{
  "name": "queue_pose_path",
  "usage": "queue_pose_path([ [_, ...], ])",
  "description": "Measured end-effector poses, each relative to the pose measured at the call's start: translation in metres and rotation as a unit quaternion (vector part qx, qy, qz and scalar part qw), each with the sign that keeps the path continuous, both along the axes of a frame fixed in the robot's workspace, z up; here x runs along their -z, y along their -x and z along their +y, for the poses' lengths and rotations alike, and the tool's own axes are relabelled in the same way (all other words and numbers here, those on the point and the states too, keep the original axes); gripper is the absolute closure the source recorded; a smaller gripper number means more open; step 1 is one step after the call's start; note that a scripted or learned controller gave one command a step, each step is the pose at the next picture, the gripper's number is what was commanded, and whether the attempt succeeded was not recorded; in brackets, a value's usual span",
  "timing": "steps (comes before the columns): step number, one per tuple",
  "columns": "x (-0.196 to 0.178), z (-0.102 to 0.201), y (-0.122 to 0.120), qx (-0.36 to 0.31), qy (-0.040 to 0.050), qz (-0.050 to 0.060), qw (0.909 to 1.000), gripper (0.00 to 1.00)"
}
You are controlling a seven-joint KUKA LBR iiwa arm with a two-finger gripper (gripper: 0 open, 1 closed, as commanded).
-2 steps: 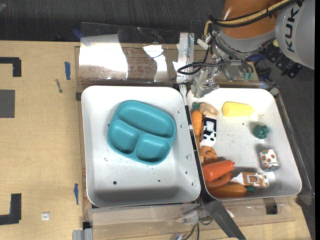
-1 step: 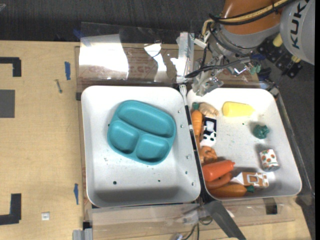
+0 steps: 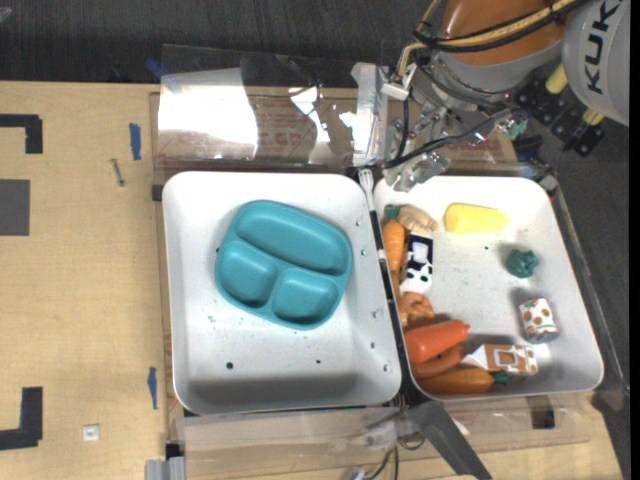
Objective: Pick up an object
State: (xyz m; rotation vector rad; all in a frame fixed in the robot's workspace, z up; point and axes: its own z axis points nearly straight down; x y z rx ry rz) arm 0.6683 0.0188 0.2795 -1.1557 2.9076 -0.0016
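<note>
Hovering above the back edge of the right shallow white bin (image 3: 575, 268), the two-finger gripper (image 3: 405, 173) hangs near a yellow plastic block (image 3: 474, 218). Whether its jaws are open or closed cannot be told. A teal divided plate (image 3: 284, 262) lies in the left white bin (image 3: 190, 268).

robot lab | KUKA arm (image 3: 520, 18) | taped plywood bench (image 3: 70, 268) | 2 white bins (image 3: 190, 368) w/ toys

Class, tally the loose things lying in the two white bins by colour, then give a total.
Teal: 2, the divided plate and a small lump
Yellow: 1
Orange or red: 4, partly piled, so approximate
Mostly white, patterned: 3
Total: about 10
</note>
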Motion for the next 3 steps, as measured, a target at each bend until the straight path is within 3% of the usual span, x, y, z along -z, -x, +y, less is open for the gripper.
queue_pose_path([
  [1,-0.007,-0.027,0.0,-0.114,0.0014,0.0,0.9935,1.0],
  [2,-0.069,-0.008,0.0,0.029,-0.0003,-0.001,0.9996,1.0],
  [3,0.001,-0.018,0.031,-0.078,0.0011,0.005,0.9969,1.0],
])
